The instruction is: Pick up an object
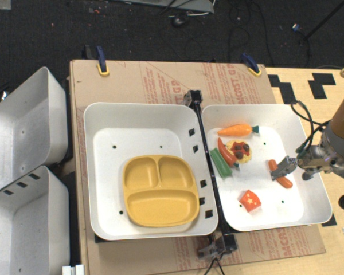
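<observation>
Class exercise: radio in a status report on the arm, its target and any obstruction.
Gripper low in right bin, holding nothing visibly. Sausage beside its tip. Orange block nearby, apart.

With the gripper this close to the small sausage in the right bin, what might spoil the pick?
The gripper sits right over the small red sausage, which lies near the right bin wall; a slightly off descent may nudge or roll it rather than trap it. The piece is small and rounded, so it may slip free. The orange carrot and red block lie apart, so they are unlikely to interfere.
</observation>
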